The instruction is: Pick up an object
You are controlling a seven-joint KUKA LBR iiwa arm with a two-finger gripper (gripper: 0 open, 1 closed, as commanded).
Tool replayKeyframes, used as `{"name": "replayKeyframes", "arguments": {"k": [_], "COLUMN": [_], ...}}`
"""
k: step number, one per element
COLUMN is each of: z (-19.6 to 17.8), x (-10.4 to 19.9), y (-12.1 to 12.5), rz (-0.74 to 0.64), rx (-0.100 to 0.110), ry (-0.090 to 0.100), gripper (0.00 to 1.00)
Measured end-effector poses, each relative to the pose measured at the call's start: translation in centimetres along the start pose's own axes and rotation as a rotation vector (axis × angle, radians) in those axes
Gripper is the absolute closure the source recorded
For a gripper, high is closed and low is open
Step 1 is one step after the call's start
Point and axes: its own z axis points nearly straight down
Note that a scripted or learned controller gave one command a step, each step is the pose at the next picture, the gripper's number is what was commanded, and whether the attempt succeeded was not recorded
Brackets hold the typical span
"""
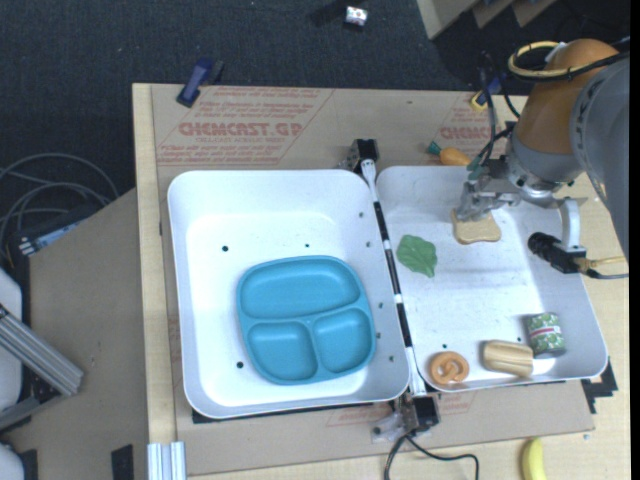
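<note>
Dark blue carpet (120,18), grey cables (50,203) at left, cardboard-topped bench (250,128)

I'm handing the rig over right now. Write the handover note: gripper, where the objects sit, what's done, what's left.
Gripper: down in the right bin, right over the tan toast-like piece at the bin's far side; finger state unclear.
Other objects in the right bin: green leaf near the divider; pretzel, bread roll and small can along the near edge.
Left bin: blue divided tray.
Done: nothing visibly lifted.
Left: secure a grasp and lift.

Bright, even light; slightly soft focus
</note>
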Motion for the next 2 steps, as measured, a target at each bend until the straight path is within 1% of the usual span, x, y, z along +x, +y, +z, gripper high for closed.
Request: {"name": "replayKeyframes", "arguments": {"k": [1, 2], "z": [0.0, -1.0], "x": [0.0, 0.0], "y": [0.0, 0.1], "rz": [0.0, 0.0], "rx": [0.001, -0.003], "ry": [0.0, -0.002], "gripper": [0.0, 1.0]}}
